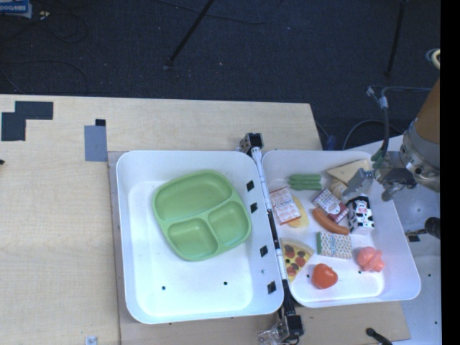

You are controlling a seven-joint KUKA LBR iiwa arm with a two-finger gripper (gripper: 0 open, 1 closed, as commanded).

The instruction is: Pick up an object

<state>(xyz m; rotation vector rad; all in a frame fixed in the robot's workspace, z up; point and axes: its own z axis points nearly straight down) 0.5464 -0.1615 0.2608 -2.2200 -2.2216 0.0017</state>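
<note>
Well away to the tool's left, in the left bin: a green divided plate, with plenty of bare floor around it. Offers open room, but nothing small to pick.

Nearer, past the centre divider and inside the right bin: a red-and-white card and a green pod, both lying flat. Below them, a pizza slice close against the divider, and a red tomato with some clear floor about it. Likely slips off the flat pieces; likely rolls the tomato aside if closing off-centre.

Just left of and under the tool: a patterned packet, an orange sausage and a black-and-white cow toy, crowded and partly overlapping, with a bread wedge alongside. Risks nudging neighbours or catching two at once here.

Hangs over the bin's far right corner, the tool; cannot tell whether apart or together, and shows nothing clamped. Leaves little margin to the rim on that side, so risks striking the wall on descent.

Below the tool, a pink lump, standing apart from the rest: probably the safest pick.
</note>
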